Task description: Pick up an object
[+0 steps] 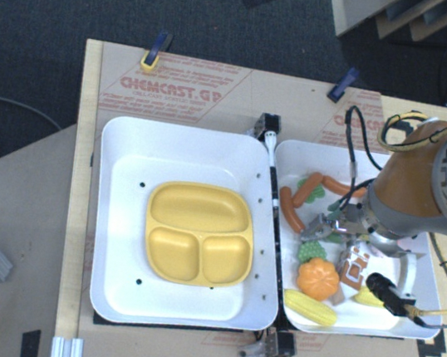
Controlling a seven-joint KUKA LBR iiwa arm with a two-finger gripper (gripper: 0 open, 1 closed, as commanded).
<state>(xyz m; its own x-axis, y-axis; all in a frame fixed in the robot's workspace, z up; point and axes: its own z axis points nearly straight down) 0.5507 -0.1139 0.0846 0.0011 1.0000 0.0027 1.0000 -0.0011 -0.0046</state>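
Left white bin (119,199): 1 yellow plastic divided plate (198,232), 3 compartments, centred. Right white bin (294,155): 2 orange toy sausages (292,207), green toy broccoli (310,251), orange toy pumpkin (318,278), yellow toy corn cob (310,308) near front wall. Metal two-finger gripper (335,226) low above broccoli; jaw opening and any hold cannot be told.
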